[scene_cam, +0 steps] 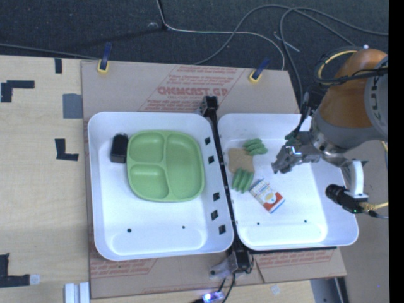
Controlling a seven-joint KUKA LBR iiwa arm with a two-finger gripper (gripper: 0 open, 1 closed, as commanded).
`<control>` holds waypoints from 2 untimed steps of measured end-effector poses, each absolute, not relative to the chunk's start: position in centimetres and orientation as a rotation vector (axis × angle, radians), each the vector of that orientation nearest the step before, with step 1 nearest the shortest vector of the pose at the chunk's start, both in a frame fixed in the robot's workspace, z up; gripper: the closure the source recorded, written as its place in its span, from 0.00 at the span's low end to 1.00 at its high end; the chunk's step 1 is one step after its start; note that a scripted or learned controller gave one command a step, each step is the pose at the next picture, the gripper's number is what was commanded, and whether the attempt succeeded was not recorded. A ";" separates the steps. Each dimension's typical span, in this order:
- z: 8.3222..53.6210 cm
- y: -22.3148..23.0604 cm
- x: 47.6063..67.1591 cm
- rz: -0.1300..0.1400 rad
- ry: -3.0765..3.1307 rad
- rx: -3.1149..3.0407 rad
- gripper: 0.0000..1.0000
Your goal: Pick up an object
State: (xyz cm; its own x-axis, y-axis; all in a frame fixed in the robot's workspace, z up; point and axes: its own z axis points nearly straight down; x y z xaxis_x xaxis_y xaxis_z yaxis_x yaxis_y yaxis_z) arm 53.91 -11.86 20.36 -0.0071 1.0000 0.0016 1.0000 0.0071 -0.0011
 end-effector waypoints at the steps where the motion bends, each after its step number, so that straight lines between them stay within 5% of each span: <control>1: 19.9 -7.3 55.3 0.000 -2.227 -2.213 1.00; 2: 21.2 -1.4 57.0 -0.002 -2.229 -2.213 1.00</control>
State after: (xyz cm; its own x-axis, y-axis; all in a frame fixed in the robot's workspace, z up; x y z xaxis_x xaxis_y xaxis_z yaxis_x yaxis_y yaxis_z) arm 56.99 -1.40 21.24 -0.0074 1.0000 0.0014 1.0000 0.0074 0.0003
